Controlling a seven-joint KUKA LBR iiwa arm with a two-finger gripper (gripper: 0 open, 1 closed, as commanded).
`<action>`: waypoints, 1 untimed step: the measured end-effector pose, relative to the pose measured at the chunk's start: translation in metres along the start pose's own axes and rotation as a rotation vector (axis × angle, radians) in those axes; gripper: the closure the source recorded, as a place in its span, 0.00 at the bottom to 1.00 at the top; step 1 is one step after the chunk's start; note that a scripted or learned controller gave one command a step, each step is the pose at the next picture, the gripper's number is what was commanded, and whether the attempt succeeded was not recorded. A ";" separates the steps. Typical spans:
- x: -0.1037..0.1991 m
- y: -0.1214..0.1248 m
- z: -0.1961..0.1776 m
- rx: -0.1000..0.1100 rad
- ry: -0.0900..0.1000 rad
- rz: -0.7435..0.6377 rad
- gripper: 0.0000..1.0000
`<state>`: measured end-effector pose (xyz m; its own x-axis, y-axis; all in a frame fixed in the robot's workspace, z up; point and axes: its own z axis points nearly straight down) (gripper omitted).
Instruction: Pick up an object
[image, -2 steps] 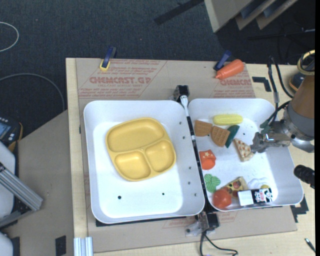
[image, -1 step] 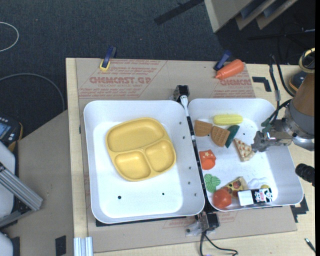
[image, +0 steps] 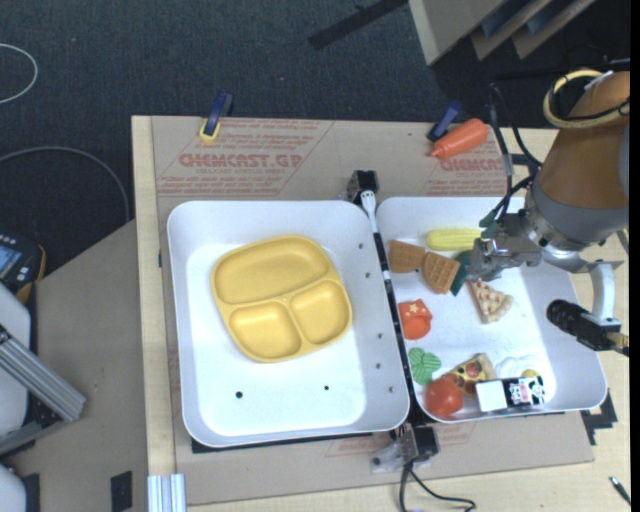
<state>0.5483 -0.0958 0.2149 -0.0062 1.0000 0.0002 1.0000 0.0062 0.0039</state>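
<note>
The right bin (image: 570, 345) holds several toy foods. A yellow corn cob (image: 452, 238) lies at the back, with a brown bread piece (image: 404, 256) and a waffle (image: 438, 271) in front of it. A pizza slice (image: 490, 300) lies mid-bin and a red pepper (image: 415, 318) sits by the left wall. My gripper (image: 486, 256) hangs low over the bin, just right of the waffle, between the corn and the pizza slice. I see nothing held in it.
A yellow divided plate (image: 280, 297) lies in the left bin (image: 300, 400). At the right bin's front are a green piece (image: 424, 362), a red tomato (image: 445, 398), a small mixed toy (image: 472, 370) and a white-and-black box (image: 510, 392). An orange clamp (image: 458, 138) sits behind the bins.
</note>
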 end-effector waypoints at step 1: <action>0.042 0.038 -0.013 -0.002 0.000 0.000 1.00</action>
<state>0.5857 -0.0533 0.2285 -0.0063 1.0000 0.0003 1.0000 0.0063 0.0059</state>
